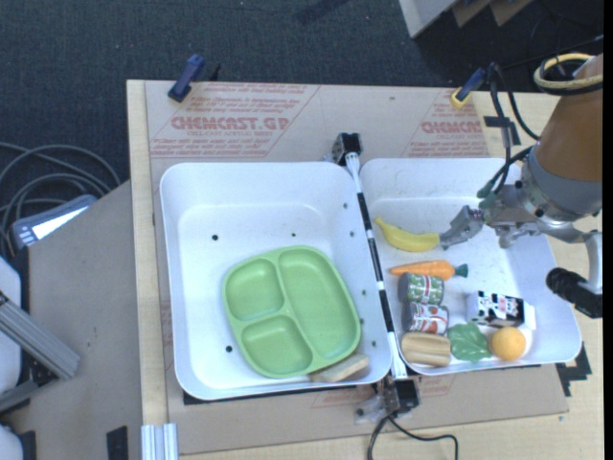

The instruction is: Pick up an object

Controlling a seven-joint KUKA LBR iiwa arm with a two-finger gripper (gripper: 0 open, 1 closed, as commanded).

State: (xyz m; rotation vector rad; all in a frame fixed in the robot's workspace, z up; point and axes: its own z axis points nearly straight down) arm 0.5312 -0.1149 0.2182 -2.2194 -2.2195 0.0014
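Observation:
My gripper [454, 231] hangs over the back of the right bin [560, 286], just off the right end of a yellow banana [406, 238]. It points down and to the left, toward the banana and an orange carrot [422, 270]. Nothing shows in its grasp. Two small cans [426, 303] stand in front of the carrot. Along the bin's front edge lie a hot dog bun [426, 350], a green leafy piece [469, 341] and an orange fruit [509, 343]. A black-and-white carton [500, 307] lies behind the fruit.
The left bin [192, 209] holds a green divided plate [290, 310] and a tan block [341, 370] at its front edge. A black divider [369, 247] runs between the bins. The arm [575, 151] reaches in over the right bin's back right corner.

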